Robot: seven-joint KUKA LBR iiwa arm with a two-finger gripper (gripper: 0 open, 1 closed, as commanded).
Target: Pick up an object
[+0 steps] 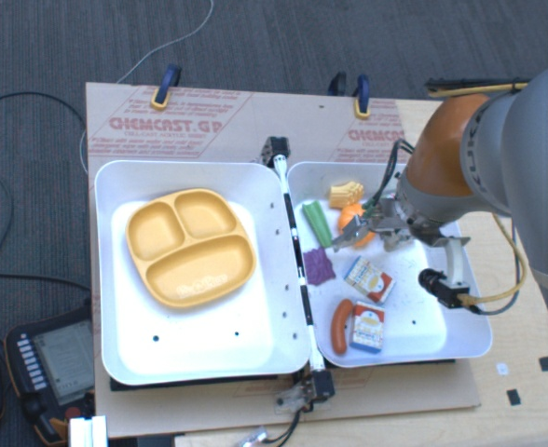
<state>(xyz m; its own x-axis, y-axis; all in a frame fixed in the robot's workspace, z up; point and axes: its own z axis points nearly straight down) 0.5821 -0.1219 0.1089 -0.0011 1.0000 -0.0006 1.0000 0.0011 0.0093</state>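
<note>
My gripper point(351, 237) hangs low in the right bin point(460, 338), reaching in from the right. It sits directly over a small orange piece point(350, 217), partly covering it. Just left of it lies a green stick point(317, 223), and a yellow piece point(346, 194) rests behind it. A purple lump point(319, 266) is in front and to the left. In front of the gripper lies a small printed carton point(368, 279). Nearer the front edge are a red sausage point(341, 322) and a second carton point(368, 329).
The left bin point(125, 343) holds a yellow divided plate point(192, 246). A ridge point(294, 250) separates the two bins. The right bin's right half is bare white floor. Blue clamps point(169, 80) hold the board at the back.
</note>
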